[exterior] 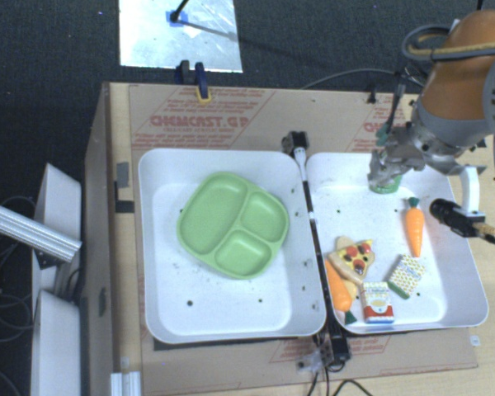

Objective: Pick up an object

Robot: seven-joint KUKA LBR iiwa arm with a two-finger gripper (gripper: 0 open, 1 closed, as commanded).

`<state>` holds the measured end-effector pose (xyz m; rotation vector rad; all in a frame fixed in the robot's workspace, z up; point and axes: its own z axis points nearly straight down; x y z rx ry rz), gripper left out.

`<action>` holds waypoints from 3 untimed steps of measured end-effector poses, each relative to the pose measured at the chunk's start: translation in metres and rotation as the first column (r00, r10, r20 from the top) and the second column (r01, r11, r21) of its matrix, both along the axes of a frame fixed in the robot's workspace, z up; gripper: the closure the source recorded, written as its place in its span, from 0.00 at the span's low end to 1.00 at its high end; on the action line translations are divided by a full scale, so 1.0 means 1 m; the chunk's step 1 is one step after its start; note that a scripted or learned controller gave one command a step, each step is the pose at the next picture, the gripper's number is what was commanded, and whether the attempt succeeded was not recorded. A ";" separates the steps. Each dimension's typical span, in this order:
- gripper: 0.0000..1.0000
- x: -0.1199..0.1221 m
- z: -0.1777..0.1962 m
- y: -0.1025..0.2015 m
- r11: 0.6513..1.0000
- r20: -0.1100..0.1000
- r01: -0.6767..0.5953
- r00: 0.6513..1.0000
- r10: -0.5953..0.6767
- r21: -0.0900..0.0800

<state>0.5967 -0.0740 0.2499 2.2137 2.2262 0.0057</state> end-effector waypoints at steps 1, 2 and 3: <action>0.00 -0.001 -0.001 -0.001 1.000 -0.001 0.002 1.000 -0.002 -0.001; 0.00 0.044 -0.127 -0.054 1.000 -0.006 0.005 1.000 -0.005 -0.001; 0.00 0.072 -0.166 -0.109 1.000 -0.003 0.004 1.000 -0.004 -0.002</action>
